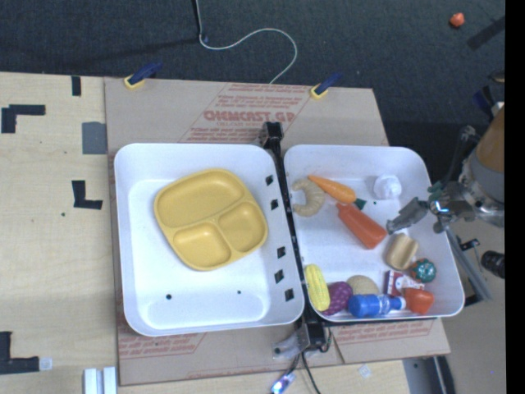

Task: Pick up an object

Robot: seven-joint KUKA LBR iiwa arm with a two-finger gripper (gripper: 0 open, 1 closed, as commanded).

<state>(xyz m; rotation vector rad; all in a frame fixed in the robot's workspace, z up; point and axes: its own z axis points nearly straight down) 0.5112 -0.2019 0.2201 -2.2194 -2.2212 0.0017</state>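
Camera view, sole entry: gripper (pixel 413 214) poised at the right wall of the right bin (pixel 408 156), fingers reaching in toward the bin's middle; whether the jaws stand wide or narrow cannot be told at this size, and nothing is seen between them. Nearest item, just below the jaws: tan bread-like piece (pixel 400 251), apart from the tips; judged light, rigid toy plastic, rounded and likely to slip, best taken across its narrow width. Just ahead of the jaws, toward the bin's centre: orange bottle (pixel 360 224), lying tilted; judged light, stiff and smooth, best gripped across its body, not its tapered neck. Beyond it: carrot (pixel 332 188) and a pale ring-shaped piece (pixel 308 197). Above the jaws: small white object (pixel 386 186). Well below, along the bin's near wall: corn cob (pixel 316 284), purple piece (pixel 338 294), blue bottle (pixel 371 304), green ball (pixel 424 271). Far from the jaws, in the left bin (pixel 131 245): yellow divided plate (pixel 211 217)
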